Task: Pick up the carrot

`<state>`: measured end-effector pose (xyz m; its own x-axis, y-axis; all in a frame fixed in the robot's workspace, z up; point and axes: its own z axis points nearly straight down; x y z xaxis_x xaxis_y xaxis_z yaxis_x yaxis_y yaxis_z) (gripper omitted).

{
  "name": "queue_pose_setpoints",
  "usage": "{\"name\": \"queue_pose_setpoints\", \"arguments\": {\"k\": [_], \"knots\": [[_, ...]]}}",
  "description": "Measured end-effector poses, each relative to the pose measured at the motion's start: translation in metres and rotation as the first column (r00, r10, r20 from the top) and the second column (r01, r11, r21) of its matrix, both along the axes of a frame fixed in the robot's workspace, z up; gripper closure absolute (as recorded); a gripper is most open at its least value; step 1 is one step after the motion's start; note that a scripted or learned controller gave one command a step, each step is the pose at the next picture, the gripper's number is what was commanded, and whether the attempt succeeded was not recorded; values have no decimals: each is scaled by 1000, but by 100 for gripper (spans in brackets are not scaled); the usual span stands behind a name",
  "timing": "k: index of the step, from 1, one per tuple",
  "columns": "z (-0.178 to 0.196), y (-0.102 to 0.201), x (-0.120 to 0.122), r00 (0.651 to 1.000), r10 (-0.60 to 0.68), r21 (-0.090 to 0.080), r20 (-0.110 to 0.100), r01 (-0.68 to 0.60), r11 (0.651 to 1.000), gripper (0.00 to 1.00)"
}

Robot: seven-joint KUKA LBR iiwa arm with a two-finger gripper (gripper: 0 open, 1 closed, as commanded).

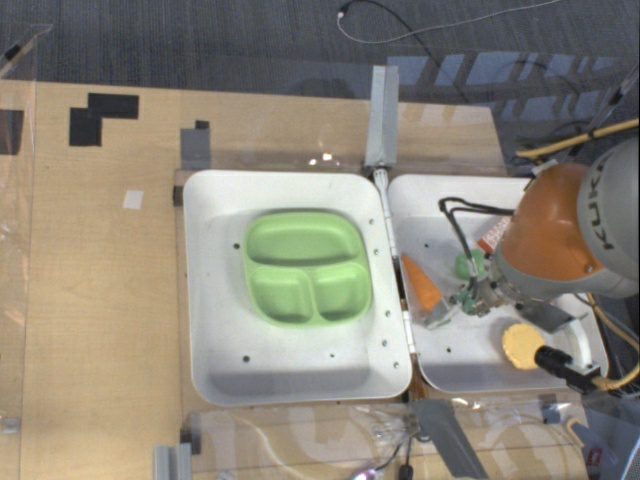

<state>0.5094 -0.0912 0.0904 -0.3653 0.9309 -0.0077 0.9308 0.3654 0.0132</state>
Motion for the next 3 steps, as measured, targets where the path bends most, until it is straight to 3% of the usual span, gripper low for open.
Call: {"name": "queue_pose_setpoints", "arguments": {"k": [1,2,3], "knots": [[12,1,3,1000,1,1,8,-1,1000,100],[-1,-1,51,842,-540,8,-7,540,842,100],[132,63,100,901,-434,4,-10,434,901,100]]}}
